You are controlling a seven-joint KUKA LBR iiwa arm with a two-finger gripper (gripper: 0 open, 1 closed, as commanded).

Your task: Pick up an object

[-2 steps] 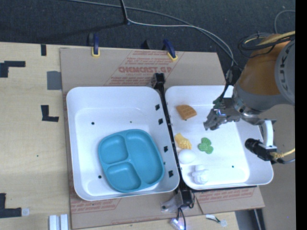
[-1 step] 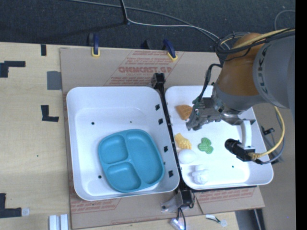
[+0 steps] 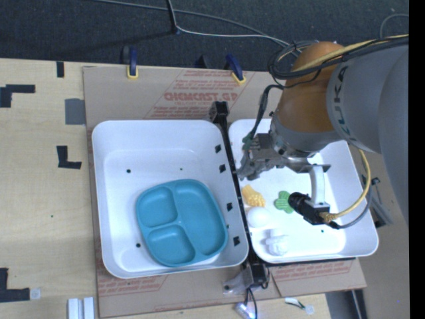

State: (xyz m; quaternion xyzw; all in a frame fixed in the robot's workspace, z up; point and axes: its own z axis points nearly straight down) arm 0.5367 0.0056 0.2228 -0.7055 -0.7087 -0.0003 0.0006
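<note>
My gripper hangs low over the left side of the right bin, just above a small yellow object. Beside that lies a green object, partly under a black cable fitting. A white egg-like object and a white lumpy object rest nearer the bin's front. The arm's wrist and orange band cover the middle and back of this bin.
The left bin holds a blue sectioned plate at its front right. A black divider runs between the two bins. Cardboard lies under both bins, with clamps at its far edge.
</note>
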